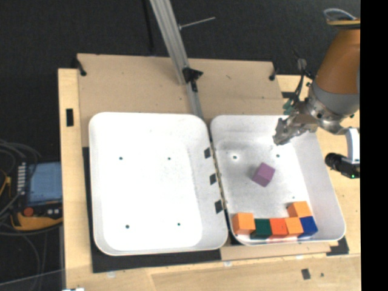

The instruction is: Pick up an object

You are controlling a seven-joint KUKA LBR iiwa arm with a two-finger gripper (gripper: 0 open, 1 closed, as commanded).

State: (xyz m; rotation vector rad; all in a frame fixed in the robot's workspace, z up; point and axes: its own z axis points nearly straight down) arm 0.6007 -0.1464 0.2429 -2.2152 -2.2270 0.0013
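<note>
A purple block (263, 174) lies alone near the middle of the right bin (242, 135). Along that bin's near edge sit several blocks: an orange one (244, 222), a green one (262, 227), a red-orange one (278, 226), more orange ones (297, 211) and a blue one (308, 224). My gripper (282, 133) hangs over the far right part of the right bin, up and to the right of the purple block and apart from it. Nothing shows between its fingers.
The left bin (151, 180) lies beside the right one, with black clips along the seam between them. A slanted metal rail (173, 38) rises behind the bins. Cables and a blue box (45, 183) sit off the bench's left side.
</note>
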